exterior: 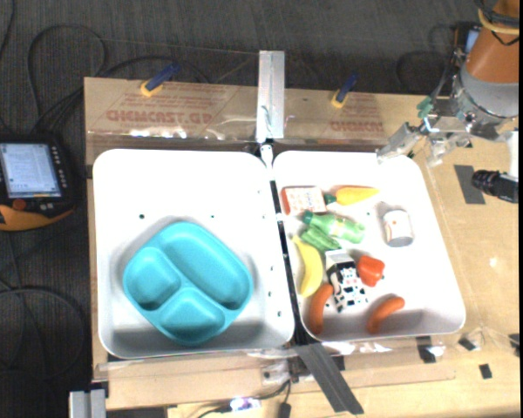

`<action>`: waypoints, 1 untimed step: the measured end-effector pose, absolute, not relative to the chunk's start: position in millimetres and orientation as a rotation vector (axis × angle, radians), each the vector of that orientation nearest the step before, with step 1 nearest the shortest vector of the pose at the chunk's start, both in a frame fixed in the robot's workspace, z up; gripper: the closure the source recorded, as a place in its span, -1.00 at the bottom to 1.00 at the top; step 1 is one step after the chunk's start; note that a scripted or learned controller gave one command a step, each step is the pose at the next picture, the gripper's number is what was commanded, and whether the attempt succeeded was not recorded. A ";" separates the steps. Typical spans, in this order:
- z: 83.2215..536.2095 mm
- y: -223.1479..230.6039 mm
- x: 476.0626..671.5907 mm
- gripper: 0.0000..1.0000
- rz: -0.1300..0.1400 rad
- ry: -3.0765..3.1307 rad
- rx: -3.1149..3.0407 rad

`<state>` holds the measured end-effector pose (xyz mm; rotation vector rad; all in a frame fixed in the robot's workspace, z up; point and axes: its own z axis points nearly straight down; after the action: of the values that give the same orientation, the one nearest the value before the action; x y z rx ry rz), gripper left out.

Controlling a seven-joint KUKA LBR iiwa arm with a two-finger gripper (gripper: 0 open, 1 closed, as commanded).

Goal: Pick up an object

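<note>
Dark carpet with loose cables surrounds a wooden table point(471, 259) that carries two shallow white bins side by side. In the left bin point(113, 181) sits a blue divided tray point(187, 281). The right bin point(436, 268) holds the small things to choose from: a yellow-and-orange carrot toy point(356, 195) near the back, a white can point(397, 226) beside it, a green bottle point(333, 228) in the middle, a banana point(309, 268) along the left wall, a red pepper point(370, 270), a black-and-white die point(349, 291) and an orange sausage point(385, 312) near the front.

The gripper point(407, 144) hangs just outside the right bin's back right corner, above the table rather than over the bin. Its fingers point(392, 151) appear spread apart with nothing between them, though they are small and somewhat blurred.

Everything pickable lies toward the front and left of the fingers. The nearest things are the white can and the carrot toy, so the coming move probably means travelling inward over the rim and then down. The carrot toy's long axis runs left to right, and the can lies on its side with its axis front to back.
</note>
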<state>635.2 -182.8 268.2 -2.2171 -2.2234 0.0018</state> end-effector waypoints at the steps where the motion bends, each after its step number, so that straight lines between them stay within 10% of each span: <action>1: 172.7 -154.4 597.3 -1.00 0.003 -2.360 -2.070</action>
<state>597.3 -154.4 172.7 -2.0705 -2.3601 0.0029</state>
